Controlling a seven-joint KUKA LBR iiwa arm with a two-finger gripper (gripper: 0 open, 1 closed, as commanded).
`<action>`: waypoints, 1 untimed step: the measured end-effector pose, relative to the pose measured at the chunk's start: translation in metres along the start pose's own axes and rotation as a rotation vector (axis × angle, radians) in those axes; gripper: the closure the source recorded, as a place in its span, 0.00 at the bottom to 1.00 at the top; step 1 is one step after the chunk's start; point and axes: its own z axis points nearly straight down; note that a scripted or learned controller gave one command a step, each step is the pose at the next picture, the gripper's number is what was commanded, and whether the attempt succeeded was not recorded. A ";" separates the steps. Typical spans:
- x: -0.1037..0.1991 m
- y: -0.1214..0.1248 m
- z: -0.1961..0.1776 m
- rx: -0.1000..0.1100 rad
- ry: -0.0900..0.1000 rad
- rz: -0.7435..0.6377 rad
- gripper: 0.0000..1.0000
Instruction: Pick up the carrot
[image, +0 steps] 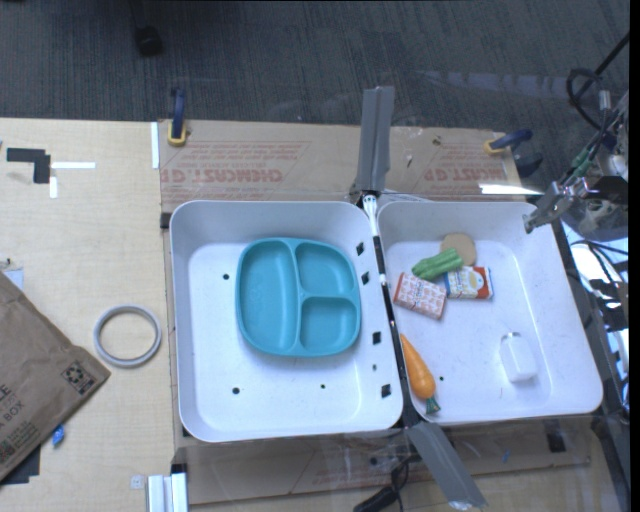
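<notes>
The small orange toy carrot (418, 372) with a green tip lies slanted by the right white bin's (560, 330) left wall, near its front corner. The claw's (560, 195) grip: cannot tell.

A brown cardboard box (35, 385) is cut off by the left and bottom edges, its printing only partly legible. A tan round item (460, 245) is partly covered by a green vegetable (437, 264). Labels on two small packets (445, 290) cannot be read
</notes>
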 end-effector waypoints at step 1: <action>0.077 -0.050 0.118 0.001 0.001 -0.139 0.00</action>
